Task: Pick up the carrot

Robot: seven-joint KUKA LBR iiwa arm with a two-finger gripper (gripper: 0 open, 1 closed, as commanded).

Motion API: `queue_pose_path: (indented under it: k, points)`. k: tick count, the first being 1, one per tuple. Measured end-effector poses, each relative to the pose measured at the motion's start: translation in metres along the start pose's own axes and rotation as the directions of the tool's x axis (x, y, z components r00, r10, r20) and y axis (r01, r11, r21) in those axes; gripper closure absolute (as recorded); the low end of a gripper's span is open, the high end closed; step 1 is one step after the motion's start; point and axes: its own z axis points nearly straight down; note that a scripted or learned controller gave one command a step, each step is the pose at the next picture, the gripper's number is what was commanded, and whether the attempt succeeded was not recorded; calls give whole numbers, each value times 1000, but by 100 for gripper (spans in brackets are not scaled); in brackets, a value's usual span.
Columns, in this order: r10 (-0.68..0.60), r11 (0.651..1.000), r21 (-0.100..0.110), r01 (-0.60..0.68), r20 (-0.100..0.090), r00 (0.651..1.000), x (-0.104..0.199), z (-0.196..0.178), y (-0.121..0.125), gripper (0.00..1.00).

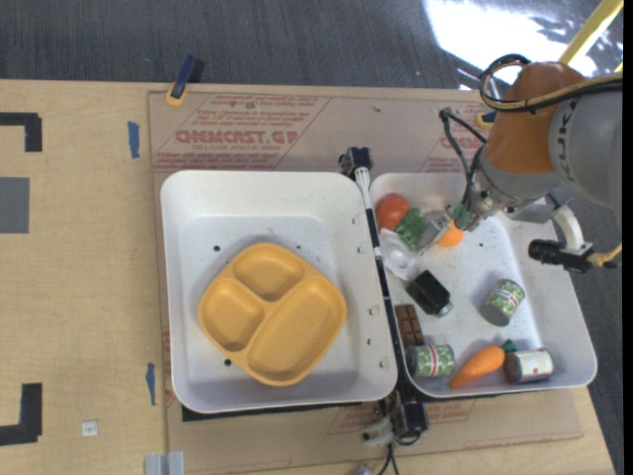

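Observation:
The carrot (476,363), orange with a green top, lies near the front edge of the right bin (572,336), between a green can lying on its side (431,360) and a small pale can (529,365). My gripper (463,216) hangs over the back of the same bin, far from the carrot. Its tip is right beside a small orange item (450,236) and a green packet (413,228). The arm's grey and orange wrist (529,127) covers the bin's back right corner.
The right bin also holds a red tomato (393,209), a white item (396,258), a black block (430,292), a brown bar (406,322) and an upright green can (503,301). A yellow divided plate (274,312) sits in the left bin (188,216).

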Motion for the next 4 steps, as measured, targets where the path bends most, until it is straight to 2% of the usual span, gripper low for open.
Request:
queue_pose_path:
  k: [1,2,3,4]
  points:
    - [111,994,-3,-111,3,994,33,-1,-9,0]
    - [112,994,-8,-112,5,994,33,-13,-7,100]
    - [146,989,-12,-145,8,989,48,-5,-49,100]
    - [146,989,-4,-146,3,989,49,-1,-52,0]
